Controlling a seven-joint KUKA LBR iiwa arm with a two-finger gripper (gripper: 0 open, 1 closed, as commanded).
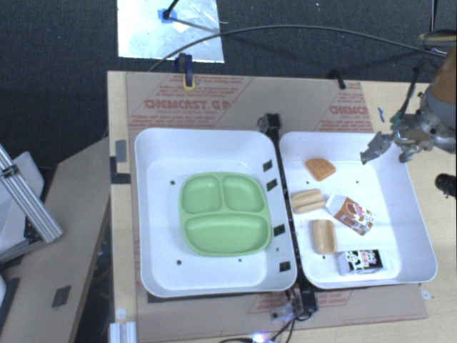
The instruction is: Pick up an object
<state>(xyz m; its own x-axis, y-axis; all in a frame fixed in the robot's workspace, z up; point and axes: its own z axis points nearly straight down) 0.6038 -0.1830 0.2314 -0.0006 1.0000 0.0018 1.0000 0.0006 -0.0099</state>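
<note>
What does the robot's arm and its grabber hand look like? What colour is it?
The arm comes in from the right. It is grey metal with an orange band above the wrist. At its end sits the gripper, a small grey claw with two thin, dark-tipped fingers. A thin black cable arcs across behind it.
</note>
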